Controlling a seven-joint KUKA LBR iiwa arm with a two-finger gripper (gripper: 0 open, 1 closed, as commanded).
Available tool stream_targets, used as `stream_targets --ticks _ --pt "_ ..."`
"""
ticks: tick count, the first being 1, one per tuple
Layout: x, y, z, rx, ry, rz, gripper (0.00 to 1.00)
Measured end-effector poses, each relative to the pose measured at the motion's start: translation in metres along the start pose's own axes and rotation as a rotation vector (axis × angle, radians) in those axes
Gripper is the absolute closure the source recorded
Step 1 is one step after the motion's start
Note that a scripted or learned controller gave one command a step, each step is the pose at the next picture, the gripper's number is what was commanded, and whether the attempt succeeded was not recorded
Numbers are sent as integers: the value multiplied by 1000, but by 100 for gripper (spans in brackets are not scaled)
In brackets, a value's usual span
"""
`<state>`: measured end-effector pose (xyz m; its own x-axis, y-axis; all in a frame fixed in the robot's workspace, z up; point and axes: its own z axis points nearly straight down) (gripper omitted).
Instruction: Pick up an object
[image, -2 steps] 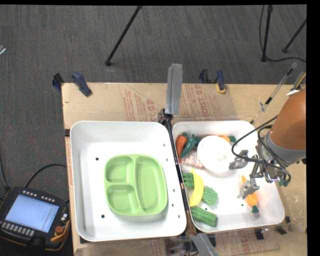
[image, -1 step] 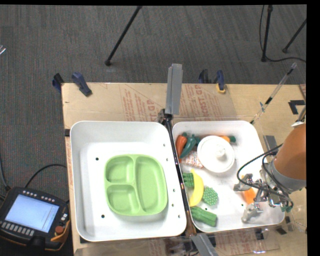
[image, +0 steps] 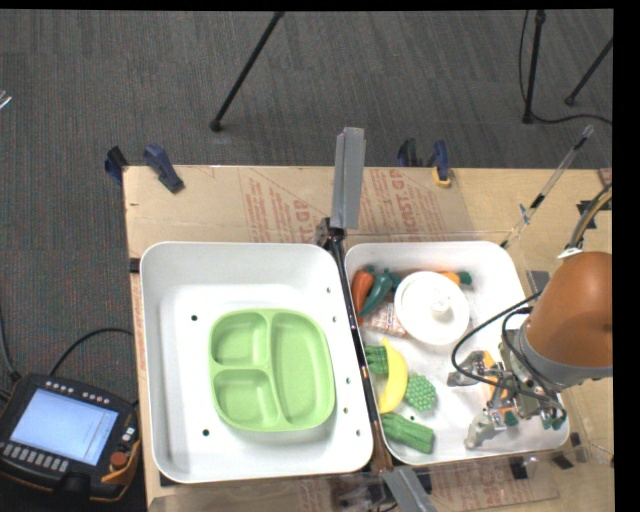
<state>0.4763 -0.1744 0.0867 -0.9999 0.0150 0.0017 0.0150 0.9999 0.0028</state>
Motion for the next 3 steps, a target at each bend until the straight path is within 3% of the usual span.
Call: stream_targets --ticks 1,3 --pt "2 83 1 -1 2 120 0" --pt "-2 95 0 2 -1 -149 0"
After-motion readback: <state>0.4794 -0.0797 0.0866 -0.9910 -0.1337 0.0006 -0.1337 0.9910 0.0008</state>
